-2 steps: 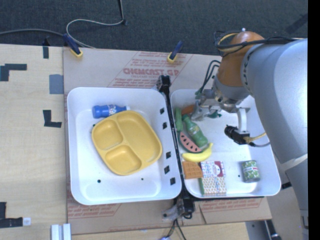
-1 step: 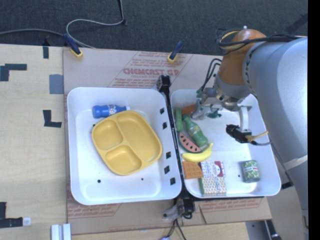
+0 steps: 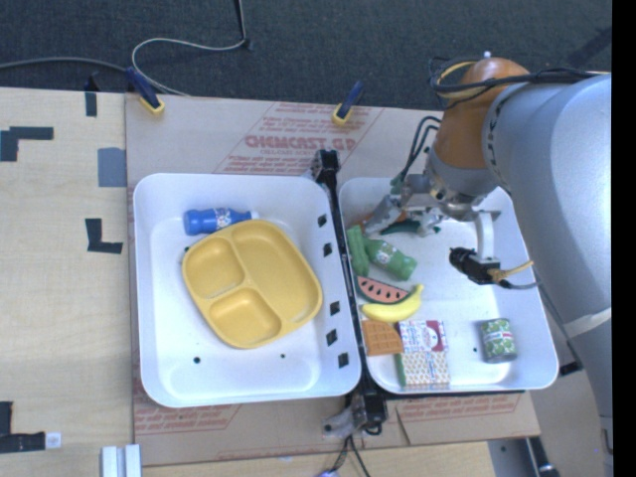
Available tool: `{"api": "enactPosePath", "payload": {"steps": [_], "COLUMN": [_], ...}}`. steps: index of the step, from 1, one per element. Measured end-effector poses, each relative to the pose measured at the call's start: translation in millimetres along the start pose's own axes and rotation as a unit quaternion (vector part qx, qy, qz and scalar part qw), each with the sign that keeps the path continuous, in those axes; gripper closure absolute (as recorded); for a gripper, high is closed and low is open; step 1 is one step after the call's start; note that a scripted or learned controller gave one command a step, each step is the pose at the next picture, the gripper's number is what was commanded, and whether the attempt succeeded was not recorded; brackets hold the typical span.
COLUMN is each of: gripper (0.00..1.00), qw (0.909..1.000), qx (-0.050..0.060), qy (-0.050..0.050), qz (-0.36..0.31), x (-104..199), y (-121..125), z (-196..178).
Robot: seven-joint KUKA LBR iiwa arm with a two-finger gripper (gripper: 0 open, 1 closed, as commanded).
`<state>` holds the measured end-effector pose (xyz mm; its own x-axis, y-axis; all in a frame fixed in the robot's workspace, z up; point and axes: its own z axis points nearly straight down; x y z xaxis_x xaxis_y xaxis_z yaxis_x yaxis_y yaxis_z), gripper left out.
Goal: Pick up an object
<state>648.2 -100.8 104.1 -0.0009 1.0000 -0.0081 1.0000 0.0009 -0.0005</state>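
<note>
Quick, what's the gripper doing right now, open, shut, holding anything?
Gripper: cannot be told; it sits low over the right bin, above the green bottle.

A pale wooden bench top (image 3: pixel 60 296) (marked with dark tape pieces (image 3: pixel 28 140)) carries a brown cardboard sheet (image 3: pixel 288 142) printed with red lettering, held at its far edge by 2 blue-and-yellow clamps (image 3: pixel 147 95). Beyond the bench lies dark grey carpet (image 3: pixel 328 28), crossed by a thin pale cable (image 3: pixel 179 46) and a black one (image 3: pixel 237 3). Lighting is even and bright.
</note>
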Motion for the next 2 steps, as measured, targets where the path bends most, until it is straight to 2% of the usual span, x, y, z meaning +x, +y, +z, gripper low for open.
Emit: {"api": "enactPosePath", "payload": {"steps": [1, 2], "gripper": [1.00, 0.00], "qw": [1.0000, 1.0000], "qx": [0.000, 0.000], "qy": [0.000, 0.000], "qz": [0.000, 0.000], "x": [0.0, 0.0], "y": [-0.1, -0.2], "z": [-9.5, -9.3]}}
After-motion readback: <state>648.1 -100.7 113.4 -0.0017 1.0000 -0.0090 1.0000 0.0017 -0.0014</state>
